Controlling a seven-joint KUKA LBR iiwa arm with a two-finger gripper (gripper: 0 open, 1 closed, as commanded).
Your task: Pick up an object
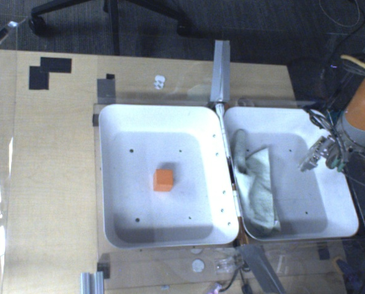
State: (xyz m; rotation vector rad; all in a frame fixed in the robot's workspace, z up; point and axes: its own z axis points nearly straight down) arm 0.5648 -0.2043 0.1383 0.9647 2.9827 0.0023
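Left white plastic bin (118, 127): one small orange cube (163, 180), near centre. Right white plastic bin (335, 222): crumpled pale grey cloth (259, 185) along its left wall; my gripper (312, 157) near its right side, grasping nothing.

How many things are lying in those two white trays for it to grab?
2: an orange cube in the left tray, and a crumpled grey cloth in the right tray. The cloth might hide something small.

No readable text, label, brand, number or sign is showing on any surface anywhere in this overhead view.
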